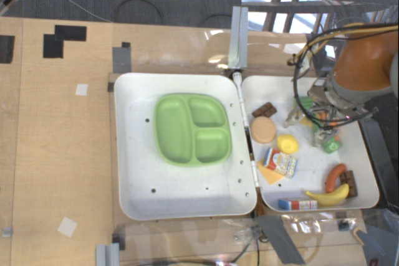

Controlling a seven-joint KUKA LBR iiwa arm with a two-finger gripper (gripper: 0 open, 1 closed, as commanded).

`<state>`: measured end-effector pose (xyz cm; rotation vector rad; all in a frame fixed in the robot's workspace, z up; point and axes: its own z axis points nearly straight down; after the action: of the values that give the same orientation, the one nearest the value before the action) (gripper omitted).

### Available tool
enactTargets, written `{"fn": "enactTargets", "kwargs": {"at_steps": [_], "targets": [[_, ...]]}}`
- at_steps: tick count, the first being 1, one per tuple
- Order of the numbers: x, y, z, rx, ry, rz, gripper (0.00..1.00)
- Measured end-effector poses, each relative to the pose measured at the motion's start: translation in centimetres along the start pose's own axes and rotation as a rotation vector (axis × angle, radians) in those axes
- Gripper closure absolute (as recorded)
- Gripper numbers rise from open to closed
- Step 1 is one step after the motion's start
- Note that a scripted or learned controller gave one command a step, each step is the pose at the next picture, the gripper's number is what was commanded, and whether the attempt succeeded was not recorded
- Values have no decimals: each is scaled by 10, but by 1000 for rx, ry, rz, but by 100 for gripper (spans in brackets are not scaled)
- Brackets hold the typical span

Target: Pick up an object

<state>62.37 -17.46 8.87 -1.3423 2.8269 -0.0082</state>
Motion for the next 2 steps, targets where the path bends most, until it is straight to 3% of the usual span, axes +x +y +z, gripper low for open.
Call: {"fn": "enactTargets", "kwargs": {"at_steps": [1, 2], "targets": [[14, -5, 0, 0, 1, -74, 0], [-30, 3, 0, -1, -1, -134, 0]]}}
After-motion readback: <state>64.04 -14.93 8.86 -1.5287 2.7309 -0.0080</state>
